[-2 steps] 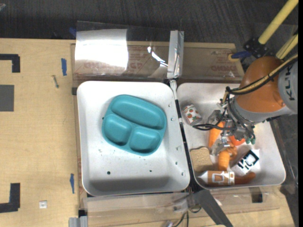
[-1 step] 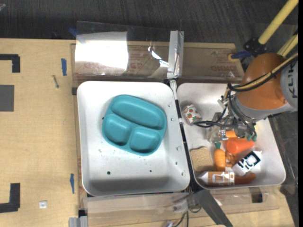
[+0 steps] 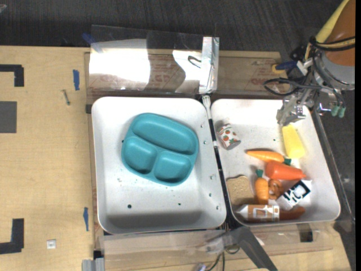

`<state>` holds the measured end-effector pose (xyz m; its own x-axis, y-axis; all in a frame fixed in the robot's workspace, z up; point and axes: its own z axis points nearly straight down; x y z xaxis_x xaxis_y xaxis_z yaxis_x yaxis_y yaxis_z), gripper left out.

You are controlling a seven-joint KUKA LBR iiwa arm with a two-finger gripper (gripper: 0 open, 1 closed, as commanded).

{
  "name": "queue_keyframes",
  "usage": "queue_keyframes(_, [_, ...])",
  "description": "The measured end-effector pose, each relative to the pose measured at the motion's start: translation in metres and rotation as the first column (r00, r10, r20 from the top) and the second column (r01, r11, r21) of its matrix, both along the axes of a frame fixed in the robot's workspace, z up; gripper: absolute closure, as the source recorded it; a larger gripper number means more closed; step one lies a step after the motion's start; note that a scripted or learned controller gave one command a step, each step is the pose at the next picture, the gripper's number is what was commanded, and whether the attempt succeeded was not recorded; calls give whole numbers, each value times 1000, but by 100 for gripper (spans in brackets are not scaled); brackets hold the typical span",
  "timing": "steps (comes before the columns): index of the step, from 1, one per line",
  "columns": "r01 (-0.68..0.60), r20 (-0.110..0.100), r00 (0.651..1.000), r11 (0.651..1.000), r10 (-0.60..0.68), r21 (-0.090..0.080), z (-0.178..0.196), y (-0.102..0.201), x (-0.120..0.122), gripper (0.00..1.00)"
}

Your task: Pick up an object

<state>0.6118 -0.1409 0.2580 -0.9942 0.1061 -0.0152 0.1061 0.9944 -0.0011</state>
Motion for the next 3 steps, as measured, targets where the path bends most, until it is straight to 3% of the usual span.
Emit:
queue_keyframes(1, [106, -3, 994, 994, -106, 3, 35, 4, 53, 100])
queue_keyframes(2, [-42, -9, 999, 999, 42, 2, 14, 13, 6, 100])
queue_keyframes(3, [-43, -9, 999, 999, 43, 2, 14, 14, 6, 0])
